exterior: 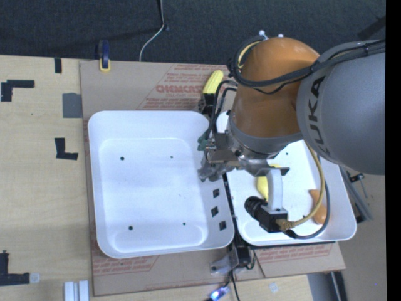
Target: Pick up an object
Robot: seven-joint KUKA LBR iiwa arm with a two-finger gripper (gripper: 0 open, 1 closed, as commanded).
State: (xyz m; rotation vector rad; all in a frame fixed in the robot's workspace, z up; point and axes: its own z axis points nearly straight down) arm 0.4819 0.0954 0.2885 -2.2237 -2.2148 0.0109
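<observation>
A yellow object [262, 185] lay in the right bin [338, 231] under the bent-over arm, with an orange object [318, 213] nearer that bin's right edge. The gripper [210, 163] hung at the rims where this bin met the left bin [100, 168]; whether it was open or closed could not be told.

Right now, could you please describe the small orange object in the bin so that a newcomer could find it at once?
Find the white bin on the view's right, beneath the arm. Near its right-hand wall, low in the picture, lies the small orange object. Its neighbour, nearer the bin's middle, is a yellow object, so the colour settles it.
</observation>
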